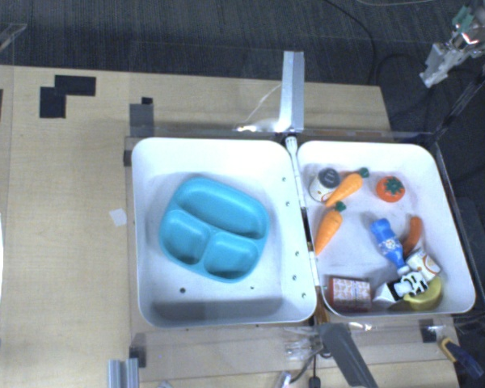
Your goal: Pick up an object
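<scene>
While the arm sits far off at upper right, we judge the pick not yet begun; we cannot tell the state of the hand (449,59); the left bin (153,217) holds a blue tray (214,229); the right bin (449,217) holds two carrots (330,226), a tomato (390,187) and a bottle (386,241); next we must descend over one.

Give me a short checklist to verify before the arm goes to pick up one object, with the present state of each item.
1. Objects lie in the right bin: ok; two carrots, a tomato, a blue bottle.
2. Easy target stands apart: ok, the tomato touches nothing.
3. Crowded corner avoided: not ok near the brown box; items are packed there.
4. Left bin holds the blue divided tray: ok.
5. Pincer is away from the bins: ok, at the upper right.
6. Pincer open: cannot tell.
</scene>
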`<action>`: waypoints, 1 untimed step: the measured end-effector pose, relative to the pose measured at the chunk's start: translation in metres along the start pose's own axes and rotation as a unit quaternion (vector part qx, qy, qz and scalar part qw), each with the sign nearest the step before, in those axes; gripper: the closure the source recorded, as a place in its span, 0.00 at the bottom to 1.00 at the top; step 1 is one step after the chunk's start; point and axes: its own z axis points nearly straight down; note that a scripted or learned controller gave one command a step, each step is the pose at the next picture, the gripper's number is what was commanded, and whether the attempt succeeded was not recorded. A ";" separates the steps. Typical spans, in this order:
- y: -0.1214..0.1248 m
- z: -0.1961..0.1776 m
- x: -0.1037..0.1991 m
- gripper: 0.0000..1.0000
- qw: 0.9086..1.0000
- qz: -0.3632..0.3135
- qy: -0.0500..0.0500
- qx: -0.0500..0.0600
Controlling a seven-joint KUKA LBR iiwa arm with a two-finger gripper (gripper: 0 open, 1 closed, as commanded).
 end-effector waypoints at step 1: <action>0.000 0.000 -0.019 1.00 0.998 -0.060 0.000 0.000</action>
